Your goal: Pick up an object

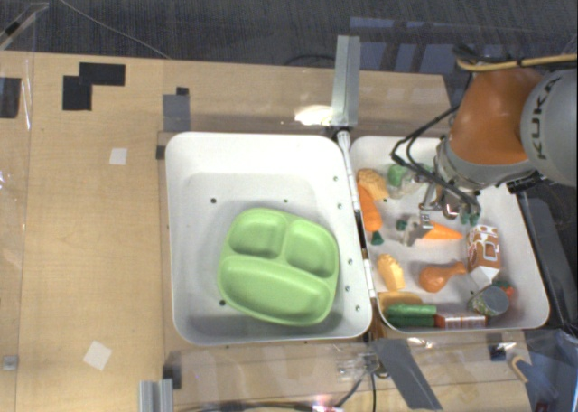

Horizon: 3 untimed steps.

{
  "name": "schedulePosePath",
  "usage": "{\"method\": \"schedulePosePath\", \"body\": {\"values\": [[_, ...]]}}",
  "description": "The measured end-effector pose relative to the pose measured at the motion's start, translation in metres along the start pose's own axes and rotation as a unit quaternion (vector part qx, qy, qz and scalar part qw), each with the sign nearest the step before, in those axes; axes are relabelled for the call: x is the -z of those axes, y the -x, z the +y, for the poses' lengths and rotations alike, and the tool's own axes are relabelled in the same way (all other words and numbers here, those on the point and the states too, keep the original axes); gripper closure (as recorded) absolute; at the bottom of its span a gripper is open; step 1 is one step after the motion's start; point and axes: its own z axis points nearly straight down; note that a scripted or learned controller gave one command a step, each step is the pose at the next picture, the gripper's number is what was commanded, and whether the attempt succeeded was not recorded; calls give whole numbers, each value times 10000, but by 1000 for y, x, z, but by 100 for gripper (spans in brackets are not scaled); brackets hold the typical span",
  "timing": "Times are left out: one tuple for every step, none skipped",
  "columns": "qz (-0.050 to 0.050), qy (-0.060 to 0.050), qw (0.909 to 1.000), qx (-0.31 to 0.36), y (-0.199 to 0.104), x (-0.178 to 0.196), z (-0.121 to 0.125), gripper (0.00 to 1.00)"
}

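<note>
Step in hand, as I judge it: the descent onto a pick. My gripper (423,225) hangs low in the right-hand shallow white bin (531,297), its tips just beside the orange cone-shaped toy carrot (442,233). I cannot tell whether my fingers are apart or together; nothing is seen between them. The carrot lies flat near the bin's middle, long axis roughly left to right, narrow end apparently toward the right wall. Next move calls for straddling it across its width, then closing.
</note>
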Motion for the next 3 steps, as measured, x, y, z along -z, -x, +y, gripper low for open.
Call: {"method": "schedulePosePath", "body": {"values": [[-32,-2,9998,-219,-59,-5,-8,0],[-19,-14,10000,-5,-38,-6,1,0],[-47,-9,10000,-84,-72,-5,20,0]]}}
